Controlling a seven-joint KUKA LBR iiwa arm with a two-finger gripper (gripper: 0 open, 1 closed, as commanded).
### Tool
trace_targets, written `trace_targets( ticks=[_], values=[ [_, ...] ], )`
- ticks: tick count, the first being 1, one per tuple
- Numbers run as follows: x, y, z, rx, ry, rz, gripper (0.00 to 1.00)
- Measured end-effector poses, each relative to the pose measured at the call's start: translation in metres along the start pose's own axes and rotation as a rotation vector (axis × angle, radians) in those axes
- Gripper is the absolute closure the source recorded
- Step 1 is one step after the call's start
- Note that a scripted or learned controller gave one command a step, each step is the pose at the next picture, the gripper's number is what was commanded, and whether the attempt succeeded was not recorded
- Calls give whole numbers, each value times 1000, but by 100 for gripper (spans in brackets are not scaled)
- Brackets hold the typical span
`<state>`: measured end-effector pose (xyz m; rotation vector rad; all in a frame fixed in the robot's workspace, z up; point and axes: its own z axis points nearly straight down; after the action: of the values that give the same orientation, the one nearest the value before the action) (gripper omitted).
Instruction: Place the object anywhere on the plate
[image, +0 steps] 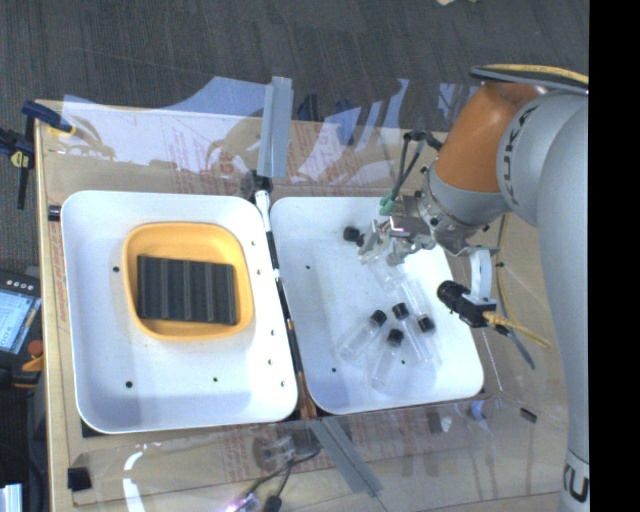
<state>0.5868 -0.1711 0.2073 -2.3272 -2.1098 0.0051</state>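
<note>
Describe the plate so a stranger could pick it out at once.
Start with the two white bins side by side and take the left bin. The plate lies inside it: a yellow-orange, rounded-square dish with a dark ribbed centre, unlike the small clear black-capped vials in the right bin.

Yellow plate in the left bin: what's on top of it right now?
On the yellow plate lies a dark ribbed rectangular insert, nothing else visible. The clear vials are in the right bin. The plate's centre is covered.

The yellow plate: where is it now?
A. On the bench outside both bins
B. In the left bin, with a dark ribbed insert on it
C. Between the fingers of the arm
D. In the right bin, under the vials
B: the yellow plate lies in the left bin, while the clear vials lie in the right bin.
</note>
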Motion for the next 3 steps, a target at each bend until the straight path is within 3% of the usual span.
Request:
trace_targets(
  ticks=[1, 2, 3],
  values=[
    [68, 13, -46, 0, 2, -160, 100],
    [96, 36, -8, 3, 3, -310, 100],
    [127, 39, 15, 2, 2, -554, 100]
  ],
)
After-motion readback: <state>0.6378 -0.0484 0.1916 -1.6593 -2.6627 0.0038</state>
